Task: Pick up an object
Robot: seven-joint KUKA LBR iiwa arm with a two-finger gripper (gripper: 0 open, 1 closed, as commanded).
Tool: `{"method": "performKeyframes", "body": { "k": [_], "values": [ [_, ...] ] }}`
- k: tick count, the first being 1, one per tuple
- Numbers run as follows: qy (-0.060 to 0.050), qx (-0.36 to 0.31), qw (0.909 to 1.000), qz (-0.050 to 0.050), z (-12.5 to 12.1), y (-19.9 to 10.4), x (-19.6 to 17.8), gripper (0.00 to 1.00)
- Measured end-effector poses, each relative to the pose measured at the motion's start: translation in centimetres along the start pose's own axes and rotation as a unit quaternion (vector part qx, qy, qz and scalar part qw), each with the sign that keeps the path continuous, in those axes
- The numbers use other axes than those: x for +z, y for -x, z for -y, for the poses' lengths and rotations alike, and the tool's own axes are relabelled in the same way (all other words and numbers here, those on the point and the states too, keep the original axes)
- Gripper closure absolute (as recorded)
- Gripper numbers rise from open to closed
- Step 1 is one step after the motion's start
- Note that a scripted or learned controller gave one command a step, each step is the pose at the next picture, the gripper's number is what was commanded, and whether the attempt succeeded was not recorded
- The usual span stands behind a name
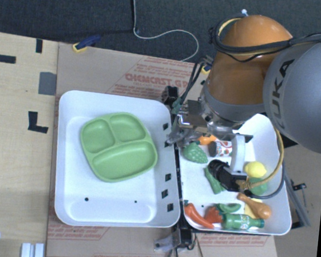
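Observation:
My gripper (186,137) hangs low over the near-left part of the right bin (279,145), close to the wall between the two bins. Right beside it lies a green bumpy toy (195,153), touching or nearly touching the gripper; I cannot tell whether it is held. An orange piece (207,140) and a red-and-white item (223,148) sit just behind, partly hidden by the wrist. Further right are a yellow ball (255,168) and a green pod (213,182).
Along the right bin's front edge lie a red pepper (195,215), a green bottle (242,222) and a tan drumstick (257,207). The left bin (66,200) holds a green divided plate (119,146). Both bins rest on cardboard (126,72).

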State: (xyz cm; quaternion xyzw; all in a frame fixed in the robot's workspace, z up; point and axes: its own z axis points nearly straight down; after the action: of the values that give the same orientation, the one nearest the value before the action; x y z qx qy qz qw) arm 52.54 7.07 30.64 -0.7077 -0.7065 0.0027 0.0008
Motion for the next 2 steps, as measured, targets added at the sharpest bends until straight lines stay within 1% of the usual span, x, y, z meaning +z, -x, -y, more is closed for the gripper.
{"method": "performKeyframes", "body": {
  "k": [1,2],
  "values": [
    [0.005,-0.004,1.0,-0.002,4.4,-2.9,-10.2,1.0],
    [-0.005,0.001,1.0,0.0,4.3,0.0,5.4,1.0]
  ]
}}
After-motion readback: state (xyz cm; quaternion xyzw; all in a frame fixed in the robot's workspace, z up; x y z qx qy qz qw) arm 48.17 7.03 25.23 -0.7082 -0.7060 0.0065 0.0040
